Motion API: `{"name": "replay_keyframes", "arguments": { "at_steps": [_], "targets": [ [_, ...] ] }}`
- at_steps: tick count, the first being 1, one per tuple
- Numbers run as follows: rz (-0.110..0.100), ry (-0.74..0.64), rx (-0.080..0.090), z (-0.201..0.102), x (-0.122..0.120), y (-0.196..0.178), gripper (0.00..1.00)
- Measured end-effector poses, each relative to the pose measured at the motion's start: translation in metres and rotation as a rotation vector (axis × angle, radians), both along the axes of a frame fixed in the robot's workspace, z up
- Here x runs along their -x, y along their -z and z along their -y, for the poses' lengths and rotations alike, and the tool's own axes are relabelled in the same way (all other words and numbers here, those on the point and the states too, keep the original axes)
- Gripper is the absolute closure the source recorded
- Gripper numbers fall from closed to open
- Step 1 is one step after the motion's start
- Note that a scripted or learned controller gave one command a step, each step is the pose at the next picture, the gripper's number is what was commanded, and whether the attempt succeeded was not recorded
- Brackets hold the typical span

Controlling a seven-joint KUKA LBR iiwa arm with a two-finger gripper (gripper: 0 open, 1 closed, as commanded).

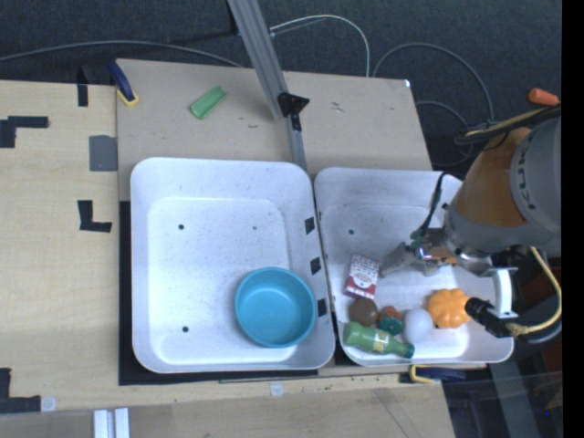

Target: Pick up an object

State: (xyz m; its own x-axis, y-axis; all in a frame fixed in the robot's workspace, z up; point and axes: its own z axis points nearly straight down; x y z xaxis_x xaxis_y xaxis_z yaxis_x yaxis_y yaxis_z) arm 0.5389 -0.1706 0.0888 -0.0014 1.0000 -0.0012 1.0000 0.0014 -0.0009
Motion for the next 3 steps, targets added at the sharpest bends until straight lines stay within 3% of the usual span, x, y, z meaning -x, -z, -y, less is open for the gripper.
{"name": "replay_keyframes", "arguments": {
  "at_steps": [1,3],
  "targets": [
    [-0.001,-0.002,-0.001,-0.001,0.0,-0.01,1.0],
    [0.005,-0.001,0.0,-0.008,-0.004,-0.1,1.0]
  ]
}}
